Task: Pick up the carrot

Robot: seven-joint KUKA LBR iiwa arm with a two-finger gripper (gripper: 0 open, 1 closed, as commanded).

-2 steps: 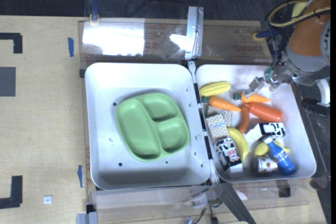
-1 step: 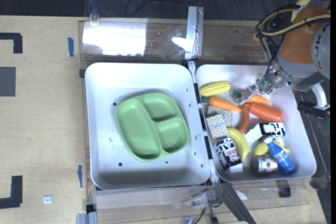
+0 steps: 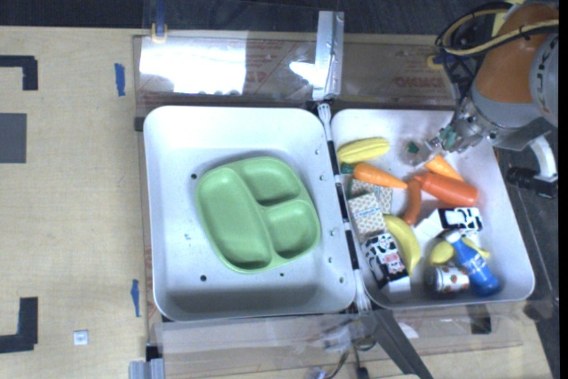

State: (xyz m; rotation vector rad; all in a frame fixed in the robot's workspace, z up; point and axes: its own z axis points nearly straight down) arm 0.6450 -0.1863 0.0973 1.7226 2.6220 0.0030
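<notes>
Several orange carrot-like pieces lie in the right bin (image 3: 519,266). One carrot (image 3: 380,177) points left below a yellow banana-like piece (image 3: 362,149). A thicker carrot (image 3: 450,187) lies to its right, a thin one (image 3: 414,202) stands between them, and a small orange tip (image 3: 440,165) sits just above the thick one. My gripper (image 3: 449,138) hangs over the bin's upper right part, just above that small tip and up-right of the thick carrot. I see nothing held in it.
The right bin also holds a banana (image 3: 405,241), a checked packet (image 3: 367,212), a black-and-white carton (image 3: 383,257), a blue bottle (image 3: 476,266) and a can (image 3: 448,280). The left bin (image 3: 169,138) holds a green divided plate (image 3: 257,213). A clear panel (image 3: 231,58) stands behind.
</notes>
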